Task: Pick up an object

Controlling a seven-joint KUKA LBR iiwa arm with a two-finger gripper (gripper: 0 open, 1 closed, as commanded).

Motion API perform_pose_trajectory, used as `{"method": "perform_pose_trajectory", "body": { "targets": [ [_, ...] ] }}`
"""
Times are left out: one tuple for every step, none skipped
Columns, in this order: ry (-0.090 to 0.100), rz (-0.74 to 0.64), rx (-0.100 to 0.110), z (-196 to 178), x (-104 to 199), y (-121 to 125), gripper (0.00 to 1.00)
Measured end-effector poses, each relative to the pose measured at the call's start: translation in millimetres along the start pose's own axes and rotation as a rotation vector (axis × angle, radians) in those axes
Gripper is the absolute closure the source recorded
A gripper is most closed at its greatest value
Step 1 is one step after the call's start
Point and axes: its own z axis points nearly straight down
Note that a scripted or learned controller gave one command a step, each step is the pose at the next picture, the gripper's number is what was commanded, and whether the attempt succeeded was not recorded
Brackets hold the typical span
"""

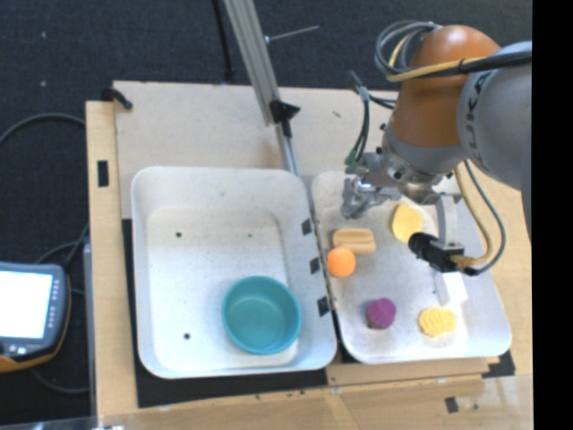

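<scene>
A handheld screen point(27, 312) lies off the bench at the far left. The left bin point(179, 213) holds a teal bowl point(260, 313), upright in its near right corner. In the right bin point(488, 325), going rightward: a tan block point(353, 239) lying flat, an orange ball point(340, 262) touching its near left corner, a purple knobbly ball point(380, 313) nearer the front, a yellow flat piece point(405, 221) partly under the arm, and a yellow ridged piece point(437, 322) near the front right. The gripper point(356, 195) hangs over the bin's back left part, just behind the tan block and apart from it. Whether its jaws are apart or together cannot be told; nothing shows between them.
</scene>
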Motion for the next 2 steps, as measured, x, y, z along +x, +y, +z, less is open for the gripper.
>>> {"method": "perform_pose_trajectory", "body": {
  "targets": [
    [0.000, -0.001, 0.000, -9.2, 48.9, -23.1, 1.00],
    [-0.001, 0.000, 0.001, -6.9, 88.3, -51.7, 1.00]
  ]
}}
